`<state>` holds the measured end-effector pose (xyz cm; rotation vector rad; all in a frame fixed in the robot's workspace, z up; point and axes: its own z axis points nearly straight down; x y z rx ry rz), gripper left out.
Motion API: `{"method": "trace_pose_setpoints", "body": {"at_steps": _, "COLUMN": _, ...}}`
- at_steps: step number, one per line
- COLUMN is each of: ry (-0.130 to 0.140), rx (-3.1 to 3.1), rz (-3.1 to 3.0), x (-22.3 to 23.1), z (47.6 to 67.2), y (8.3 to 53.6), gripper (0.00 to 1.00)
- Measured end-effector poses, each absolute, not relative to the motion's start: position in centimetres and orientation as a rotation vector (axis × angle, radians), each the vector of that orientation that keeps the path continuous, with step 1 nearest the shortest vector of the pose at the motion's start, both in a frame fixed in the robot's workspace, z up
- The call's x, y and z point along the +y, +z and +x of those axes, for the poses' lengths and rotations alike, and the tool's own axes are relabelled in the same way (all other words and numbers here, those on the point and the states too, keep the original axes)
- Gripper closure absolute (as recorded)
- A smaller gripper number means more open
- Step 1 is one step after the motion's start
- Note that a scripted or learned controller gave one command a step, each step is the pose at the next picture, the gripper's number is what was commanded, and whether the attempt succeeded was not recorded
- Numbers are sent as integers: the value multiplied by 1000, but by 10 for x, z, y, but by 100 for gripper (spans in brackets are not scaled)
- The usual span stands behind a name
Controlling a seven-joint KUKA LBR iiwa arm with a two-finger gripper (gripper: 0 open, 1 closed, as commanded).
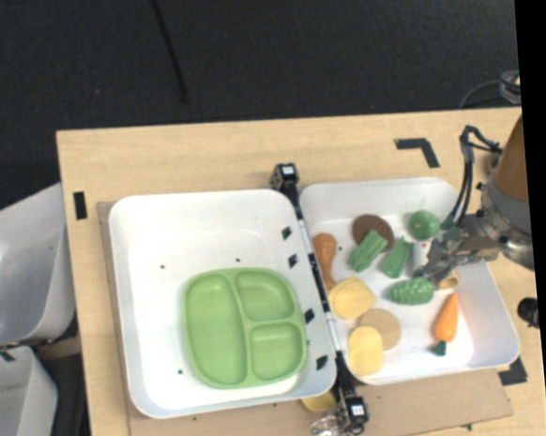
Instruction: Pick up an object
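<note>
The right bin holds several toy foods: an orange carrot, a bumpy green piece, two green pods, a green round piece, a brown disc, an orange-tan piece, and yellow and tan rounds. My gripper reaches in from the right, low over the bin, just right of the bumpy green piece and above the carrot. No object shows between its fingers.
The left bin holds a green divided plate. A divider with black clips separates the bins. A yellow thing peeks out below the bins' front edge. Cables hang at the right.
</note>
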<state>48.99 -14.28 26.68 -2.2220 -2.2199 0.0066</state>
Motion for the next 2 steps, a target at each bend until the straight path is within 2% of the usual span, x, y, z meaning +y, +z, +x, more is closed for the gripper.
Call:
{"method": "trace_pose_setpoints", "body": {"at_steps": 1, "ry": -12, "rx": -2244, "rz": -2209, "x": -26, "z": 504, "y": 399, "gripper": 100}}
{"method": "trace_pose_setpoints", "body": {"at_steps": 2, "ry": 22, "rx": -2214, "rz": -2212, "x": -29, "z": 526, "y": 259, "gripper": 100}}
